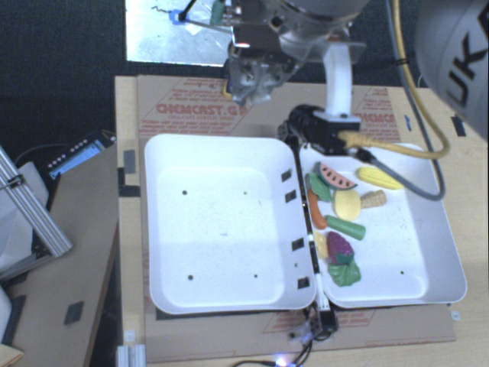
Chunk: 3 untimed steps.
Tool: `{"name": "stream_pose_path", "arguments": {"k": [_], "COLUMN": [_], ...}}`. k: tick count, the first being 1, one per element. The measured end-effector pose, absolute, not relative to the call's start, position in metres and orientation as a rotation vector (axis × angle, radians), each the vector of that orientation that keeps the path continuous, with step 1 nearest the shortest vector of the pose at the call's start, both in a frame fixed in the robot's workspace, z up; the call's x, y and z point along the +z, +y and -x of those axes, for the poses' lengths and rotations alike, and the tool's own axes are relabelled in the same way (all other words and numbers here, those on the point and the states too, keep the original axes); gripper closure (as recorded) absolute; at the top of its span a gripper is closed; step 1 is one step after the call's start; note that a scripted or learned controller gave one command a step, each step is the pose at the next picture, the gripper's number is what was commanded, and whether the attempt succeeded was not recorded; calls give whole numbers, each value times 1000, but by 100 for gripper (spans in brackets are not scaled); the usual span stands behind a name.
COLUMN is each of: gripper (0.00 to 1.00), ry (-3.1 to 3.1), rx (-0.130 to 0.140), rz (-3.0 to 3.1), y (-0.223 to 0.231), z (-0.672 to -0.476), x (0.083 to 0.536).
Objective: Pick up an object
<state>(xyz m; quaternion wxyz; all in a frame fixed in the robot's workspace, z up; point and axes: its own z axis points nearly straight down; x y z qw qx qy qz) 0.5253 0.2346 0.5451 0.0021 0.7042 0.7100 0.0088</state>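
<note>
- Two white bins side by side on the counter [191, 102] — the left bin [221, 224] bare.
- Right bin [428, 258] holds toy food: watermelon slice [337, 177], corn cob [378, 177], carrot [315, 211], purple piece [340, 247] on green leaf [345, 274].
- The pincer [252, 79] hangs above the counter behind the left bin.
</note>
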Motion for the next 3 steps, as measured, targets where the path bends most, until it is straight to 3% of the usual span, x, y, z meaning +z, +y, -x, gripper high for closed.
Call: {"name": "stream_pose_path", "arguments": {"k": [1, 2, 3], "gripper": [100, 100, 100], "ry": [2225, 2228, 2223], "rx": [-13, 20, -6], "rz": [-2222, -2212, -2221], "y": [234, 235, 234], "z": [-536, -484, -500], "x": [435, 542, 474]}}
